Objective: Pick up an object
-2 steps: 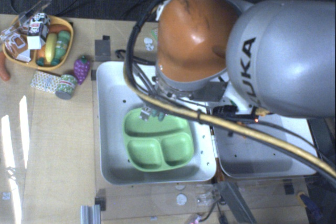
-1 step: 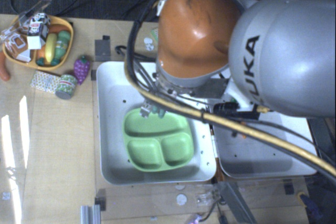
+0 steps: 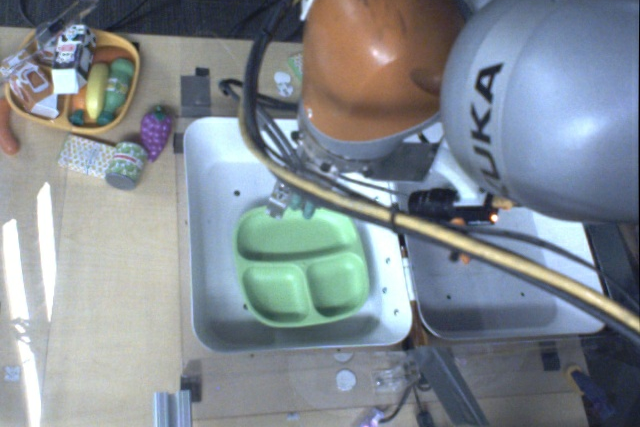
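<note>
Arm enters from right, orange band over left bin. Jaws sit low at far rim of green tray, touching or just above it; spread or pressed together: cannot tell, wrist and cables hide fingers. Green tray, 3 compartments, lies flat in left bin, filling most of floor. Right bin adjoins it. On table at left: yellow bowl of toy food, purple grapes, small can.
</note>
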Robot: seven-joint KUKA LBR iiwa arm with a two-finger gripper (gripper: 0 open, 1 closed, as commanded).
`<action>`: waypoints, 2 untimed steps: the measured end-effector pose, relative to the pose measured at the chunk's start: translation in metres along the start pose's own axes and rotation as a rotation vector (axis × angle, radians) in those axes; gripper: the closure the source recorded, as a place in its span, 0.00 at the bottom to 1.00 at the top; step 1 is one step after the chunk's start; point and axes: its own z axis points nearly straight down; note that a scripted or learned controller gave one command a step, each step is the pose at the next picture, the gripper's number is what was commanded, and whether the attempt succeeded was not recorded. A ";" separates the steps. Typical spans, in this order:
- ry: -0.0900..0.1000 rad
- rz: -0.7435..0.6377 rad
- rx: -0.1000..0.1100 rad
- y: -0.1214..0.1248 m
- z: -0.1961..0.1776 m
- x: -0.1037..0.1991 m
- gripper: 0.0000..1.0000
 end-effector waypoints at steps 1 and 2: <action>0.009 -0.518 0.010 0.008 0.082 -0.009 1.00; 0.007 -0.904 0.006 0.007 0.040 0.019 1.00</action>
